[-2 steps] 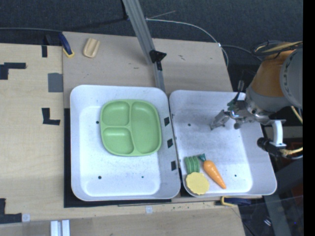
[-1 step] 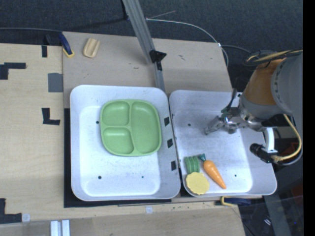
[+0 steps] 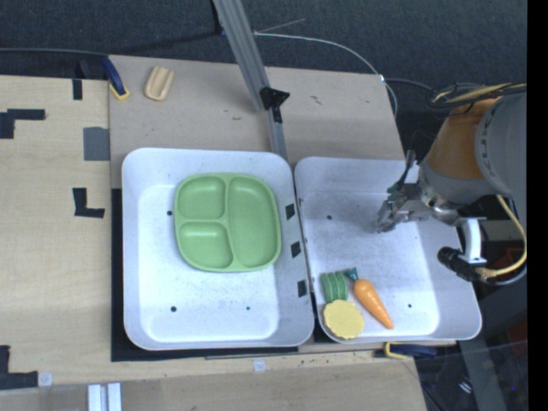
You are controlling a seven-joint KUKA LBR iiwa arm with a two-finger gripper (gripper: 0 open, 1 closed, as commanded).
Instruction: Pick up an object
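Two bins [image 3: 137, 229] side by side on counter [image 3: 51, 229]. Left: green plate [image 3: 228, 222], lying flat mid-bin. Right: carrot [image 3: 373, 303] and yellow disc [image 3: 343, 319] by near wall, likeliest picks. Claw [image 3: 390, 215] low over bare floor, apart from both; open or closed, cannot tell.

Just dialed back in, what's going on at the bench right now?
The arm has its gripper down in the right bin, over bare floor in the bin's upper part. Nothing shows between its fingers. The toy carrot, a yellow round piece and a green piece lie together at that bin's near edge, apart from the gripper. The green divided plate sits alone in the left bin.
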